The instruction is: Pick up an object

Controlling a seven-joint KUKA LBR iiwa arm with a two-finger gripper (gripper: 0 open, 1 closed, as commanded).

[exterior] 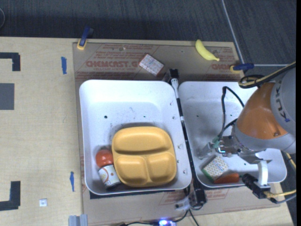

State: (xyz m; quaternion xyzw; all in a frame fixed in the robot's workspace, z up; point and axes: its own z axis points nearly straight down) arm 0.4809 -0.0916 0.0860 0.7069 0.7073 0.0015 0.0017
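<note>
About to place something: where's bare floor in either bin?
Left bin: far half bare, behind the yellow tray; the near half is crowded by that tray and a small bottle. Right bin: far-left corner bare; near end crowded by the arm, pincer and two small items.

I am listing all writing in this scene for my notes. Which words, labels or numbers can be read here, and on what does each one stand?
"CHEMCAST", red print on the brown board behind the left bin; the letters after it are too blurred.
Red print on the board near the banana: blurred, unreadable.
Patterned card: marks too small to read.
Small can: label unreadable.
</note>
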